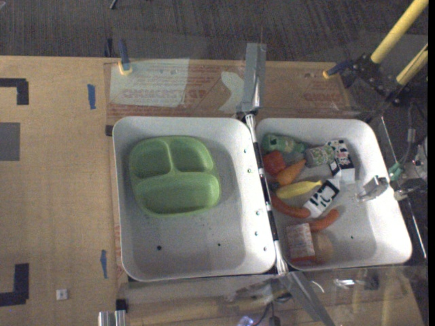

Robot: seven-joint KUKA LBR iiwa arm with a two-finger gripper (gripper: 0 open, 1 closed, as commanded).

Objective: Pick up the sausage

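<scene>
I work in what looks like a robotics lab or test cell, not a home. My worktop (54,182) is plain board marked with black corner squares (17,90) and bits of blue tape (91,96). Two shallow white bins (197,263) sit clamped side by side, one with a green divided plate (175,175), the other with toy food (302,182). Grey carpet (204,12) lies beyond, with yellow-handled clamps (401,26) at the bench edge.
</scene>
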